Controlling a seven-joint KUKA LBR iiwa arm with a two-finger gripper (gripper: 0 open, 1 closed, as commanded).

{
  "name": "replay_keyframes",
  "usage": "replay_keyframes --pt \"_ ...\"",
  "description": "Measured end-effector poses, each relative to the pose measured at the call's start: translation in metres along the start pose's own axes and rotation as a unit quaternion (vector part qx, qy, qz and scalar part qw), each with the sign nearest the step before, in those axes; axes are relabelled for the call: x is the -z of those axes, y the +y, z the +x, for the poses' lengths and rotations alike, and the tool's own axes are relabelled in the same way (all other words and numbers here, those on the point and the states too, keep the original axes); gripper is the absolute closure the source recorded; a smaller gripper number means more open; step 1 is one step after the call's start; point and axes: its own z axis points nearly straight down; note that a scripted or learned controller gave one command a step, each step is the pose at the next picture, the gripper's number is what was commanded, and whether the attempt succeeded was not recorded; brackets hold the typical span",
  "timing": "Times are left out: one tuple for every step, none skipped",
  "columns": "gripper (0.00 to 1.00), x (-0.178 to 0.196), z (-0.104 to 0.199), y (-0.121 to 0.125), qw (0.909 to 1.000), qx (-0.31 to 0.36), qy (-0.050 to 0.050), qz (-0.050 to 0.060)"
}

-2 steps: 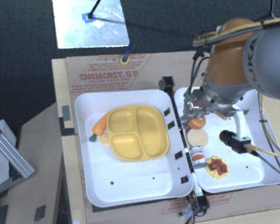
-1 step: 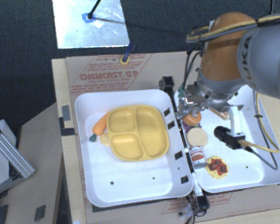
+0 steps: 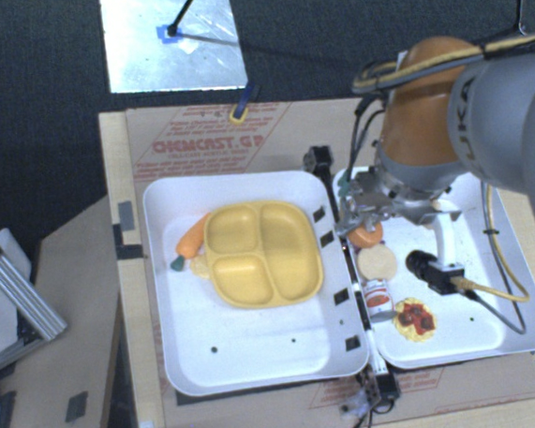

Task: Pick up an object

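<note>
My gripper (image 3: 359,218) hangs low over the left end of the right bin (image 3: 513,321), close to the wall between the two bins. Directly under it lies a small orange round thing (image 3: 368,236), partly covered by the gripper; whether they touch is unclear. Just in front of that sits a beige disc (image 3: 378,264), then a small red and white can (image 3: 377,298), and a toy pizza slice (image 3: 415,319) with red topping. In the left bin (image 3: 192,357) a yellow divided plate (image 3: 257,254) rests, with a carrot (image 3: 191,237) against its left edge.
The grey arm with its orange band (image 3: 426,99) crosses above the back right of the right bin. A yellow cable (image 3: 501,291) loops over that bin's right part. A metal sheet (image 3: 173,39) lies behind the bench, and a frame (image 3: 11,289) stands at left.
</note>
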Motion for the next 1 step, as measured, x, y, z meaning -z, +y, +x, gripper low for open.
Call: replay_keyframes --pt "1.00 0.0203 -0.0048 -0.0043 1.0000 -0.001 0.000 -0.002"
